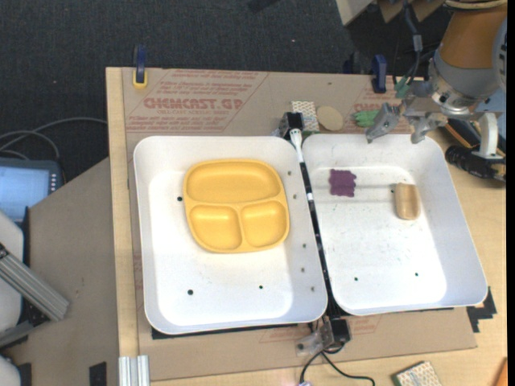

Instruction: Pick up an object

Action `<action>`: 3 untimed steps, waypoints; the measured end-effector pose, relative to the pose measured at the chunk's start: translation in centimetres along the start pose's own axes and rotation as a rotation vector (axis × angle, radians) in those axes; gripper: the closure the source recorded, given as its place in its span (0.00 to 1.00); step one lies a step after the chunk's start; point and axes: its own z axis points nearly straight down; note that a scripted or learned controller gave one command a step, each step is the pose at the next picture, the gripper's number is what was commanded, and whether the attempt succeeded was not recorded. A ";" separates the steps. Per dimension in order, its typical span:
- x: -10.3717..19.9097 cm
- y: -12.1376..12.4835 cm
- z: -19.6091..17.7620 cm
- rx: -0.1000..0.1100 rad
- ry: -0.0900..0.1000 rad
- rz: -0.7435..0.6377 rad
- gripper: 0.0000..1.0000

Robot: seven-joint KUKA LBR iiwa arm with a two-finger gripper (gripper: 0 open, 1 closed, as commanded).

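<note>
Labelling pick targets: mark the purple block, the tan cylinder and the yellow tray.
purple block (pixel 343 182), camera view, centre of its top face
tan cylinder (pixel 406 201), camera view, middle of its side
yellow tray (pixel 233 182), camera view, floor of its large compartment

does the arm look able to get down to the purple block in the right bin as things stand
Probably yes. The purple block lies alone on the floor of the right bin, apart from the tan cylinder, with nothing over it. The end effector hangs above the bin's far rim, close by.

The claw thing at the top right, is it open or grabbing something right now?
Gripper: open, holding nothing, above the right bin's far edge.
</note>
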 end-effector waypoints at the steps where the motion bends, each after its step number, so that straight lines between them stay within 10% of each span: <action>1: 2.9 -1.4 13.9 0.010 0.003 -0.002 0.00; 2: 2.7 -1.0 12.0 -0.004 -0.001 0.000 1.00; 3: 2.7 -1.1 12.1 -0.003 -0.001 0.000 0.00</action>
